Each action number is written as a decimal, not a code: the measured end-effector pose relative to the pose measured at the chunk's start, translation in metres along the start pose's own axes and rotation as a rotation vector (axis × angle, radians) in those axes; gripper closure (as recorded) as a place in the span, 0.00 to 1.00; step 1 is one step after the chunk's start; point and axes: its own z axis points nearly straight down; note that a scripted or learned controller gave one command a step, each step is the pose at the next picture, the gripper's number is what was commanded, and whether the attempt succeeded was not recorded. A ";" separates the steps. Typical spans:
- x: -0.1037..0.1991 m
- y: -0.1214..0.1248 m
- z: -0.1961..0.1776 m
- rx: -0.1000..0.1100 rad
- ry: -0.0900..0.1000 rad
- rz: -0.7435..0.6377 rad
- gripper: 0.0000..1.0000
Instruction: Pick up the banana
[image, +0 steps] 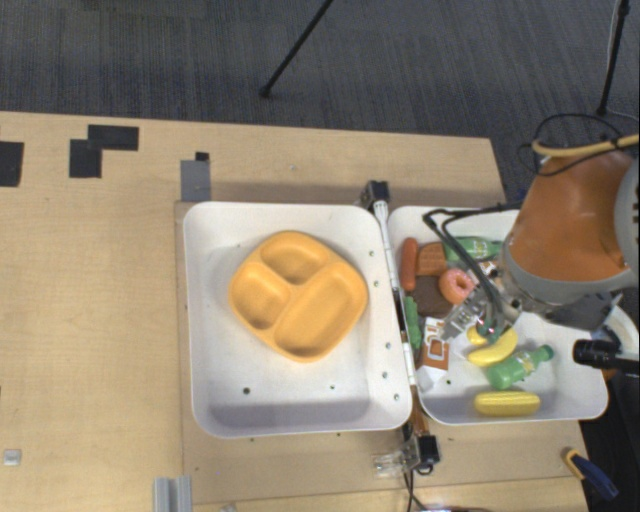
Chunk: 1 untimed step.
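The banana (497, 349), small, yellow and curved, lies in the right bin (590, 405) near its middle. My gripper (481, 321) hangs just above and to the left of it, close over its upper end, below the arm's orange band (570, 225). I cannot tell whether it touches the banana. The arm hides the bin's far right part.
A green bottle (521, 367) lies against the banana's lower right, with a yellow oblong toy (507, 403) below it. A pink donut (457, 285), a red sausage (409, 262) and a small carton (436, 347) lie to the left. An orange divided plate (298, 294) rests in the left bin (215, 400).
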 end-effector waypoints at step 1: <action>-0.039 -0.042 -0.002 0.001 0.000 -0.119 1.00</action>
